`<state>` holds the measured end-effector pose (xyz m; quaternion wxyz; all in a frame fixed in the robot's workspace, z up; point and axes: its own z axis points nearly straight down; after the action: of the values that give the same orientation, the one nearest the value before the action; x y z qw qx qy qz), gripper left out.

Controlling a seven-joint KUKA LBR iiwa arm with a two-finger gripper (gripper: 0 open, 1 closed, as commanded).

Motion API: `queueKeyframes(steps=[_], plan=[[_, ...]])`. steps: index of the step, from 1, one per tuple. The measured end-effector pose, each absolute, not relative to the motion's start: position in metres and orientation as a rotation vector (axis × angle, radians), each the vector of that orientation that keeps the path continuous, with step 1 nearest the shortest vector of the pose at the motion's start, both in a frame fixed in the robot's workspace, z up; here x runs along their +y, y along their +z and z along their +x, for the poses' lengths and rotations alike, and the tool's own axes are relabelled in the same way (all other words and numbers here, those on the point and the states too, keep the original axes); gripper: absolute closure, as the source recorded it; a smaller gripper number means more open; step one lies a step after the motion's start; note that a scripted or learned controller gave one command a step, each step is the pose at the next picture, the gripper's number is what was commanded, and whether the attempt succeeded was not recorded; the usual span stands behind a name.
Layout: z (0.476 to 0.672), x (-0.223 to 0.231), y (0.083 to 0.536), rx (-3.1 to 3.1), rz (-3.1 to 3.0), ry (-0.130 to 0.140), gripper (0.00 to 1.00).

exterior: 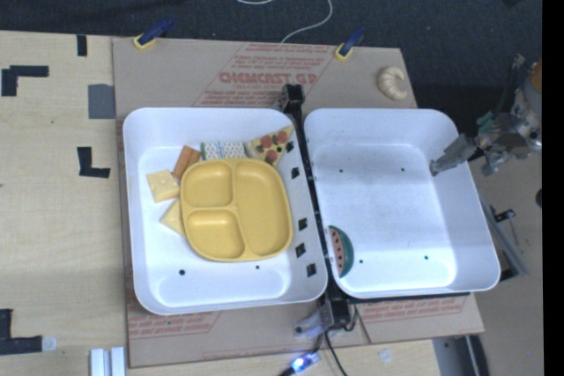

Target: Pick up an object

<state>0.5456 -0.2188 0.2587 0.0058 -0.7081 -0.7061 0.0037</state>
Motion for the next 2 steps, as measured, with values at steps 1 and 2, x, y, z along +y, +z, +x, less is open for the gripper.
queueKeyframes(steps=[1,2], plan=[[0.548,-0.218,0.266,-2.222,-2.220,0.002,0.00],[0.543,-0.217,0.222,-2.220,-2.218,0.005,0.00]])
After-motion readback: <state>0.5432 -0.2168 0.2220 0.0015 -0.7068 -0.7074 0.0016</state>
